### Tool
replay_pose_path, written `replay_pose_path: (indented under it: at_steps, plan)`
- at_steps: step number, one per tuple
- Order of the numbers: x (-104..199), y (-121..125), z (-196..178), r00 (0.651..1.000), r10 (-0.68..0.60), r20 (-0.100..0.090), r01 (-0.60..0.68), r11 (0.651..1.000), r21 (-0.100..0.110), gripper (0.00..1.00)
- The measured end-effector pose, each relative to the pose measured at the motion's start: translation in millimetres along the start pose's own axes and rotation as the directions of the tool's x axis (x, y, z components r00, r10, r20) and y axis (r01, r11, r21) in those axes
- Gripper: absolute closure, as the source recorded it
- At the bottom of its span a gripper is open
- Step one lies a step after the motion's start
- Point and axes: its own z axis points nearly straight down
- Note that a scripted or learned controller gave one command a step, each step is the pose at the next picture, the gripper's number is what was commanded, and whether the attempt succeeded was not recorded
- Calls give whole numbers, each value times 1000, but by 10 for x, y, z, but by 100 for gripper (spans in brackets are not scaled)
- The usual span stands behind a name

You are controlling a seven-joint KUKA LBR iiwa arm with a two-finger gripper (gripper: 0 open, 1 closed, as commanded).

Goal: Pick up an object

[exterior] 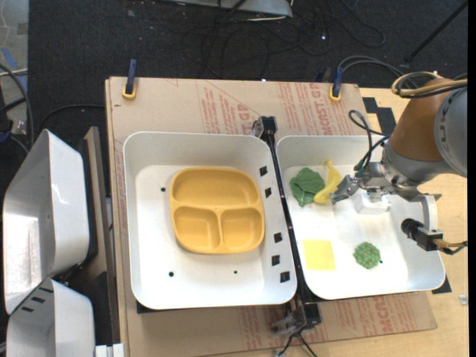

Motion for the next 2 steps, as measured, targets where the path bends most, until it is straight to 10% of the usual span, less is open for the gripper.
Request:
replay_pose_path:
  at_steps: [1,2]
  plan:
    - [-32,56,-157,1000,0,11,0,1000,-23,100]
    - [-9,23,-597,1000,-5,-11,6,1000,16,100]
